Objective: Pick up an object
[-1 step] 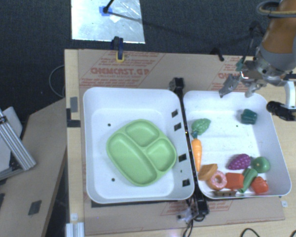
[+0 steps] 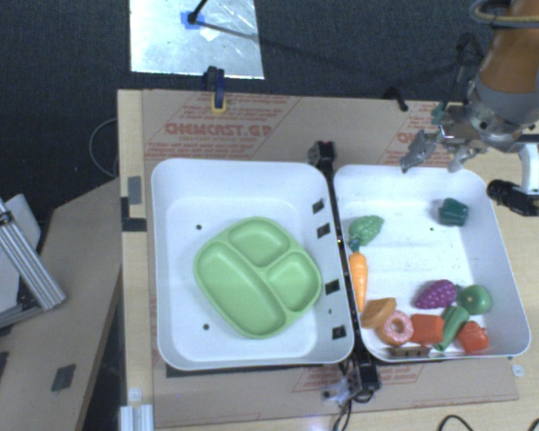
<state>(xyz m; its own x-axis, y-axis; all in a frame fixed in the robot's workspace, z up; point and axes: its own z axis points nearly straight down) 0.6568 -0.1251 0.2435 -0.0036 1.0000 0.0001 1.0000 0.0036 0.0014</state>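
Note:
My gripper (image 2: 438,154) hangs over the far rim of the right bin (image 2: 503,268), its two fingers spread open with nothing between them. Toy foods lie in that bin. A dark green piece (image 2: 453,211) sits closest, just below and right of the gripper. A leafy green vegetable (image 2: 366,230) and a carrot (image 2: 357,278) lie along the left wall. Purple grapes (image 2: 436,293), a green round fruit (image 2: 475,299), a pink donut (image 2: 397,329) and a red pepper (image 2: 472,337) crowd the near right corner.
The left bin (image 2: 175,241) holds a light green divided plate (image 2: 256,277). Black clips (image 2: 324,154) join the two bins along the middle divider. A blue-and-yellow clamp (image 2: 216,89) stands at the bench's far edge.

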